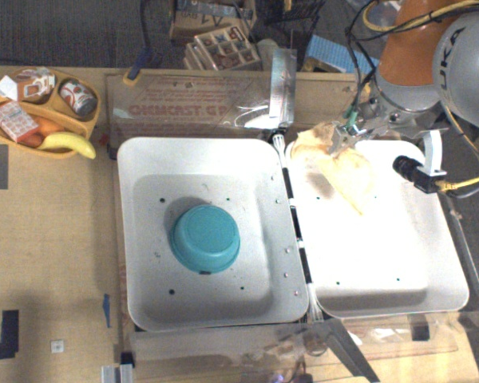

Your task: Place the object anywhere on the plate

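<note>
A round teal plate (206, 238) lies in the middle of the left white bin (144, 294). A pale yellow, limp-looking object (347, 174) is at the far left corner of the right white bin (383, 278); it looks blurred and stretches from that corner toward the bin's middle. My gripper (341, 136) is over the object's far end, close against it. Whether it has hold of the object is not visible. The grey arm with its orange band (411, 46) comes in from the upper right.
A yellow tray (8, 126) with a banana and toy food stands on the bench at the far left. A cardboard sheet (184, 106) and a clear wrapper lie behind the bins. A black cable plug (411, 172) hangs over the right bin's far right side.
</note>
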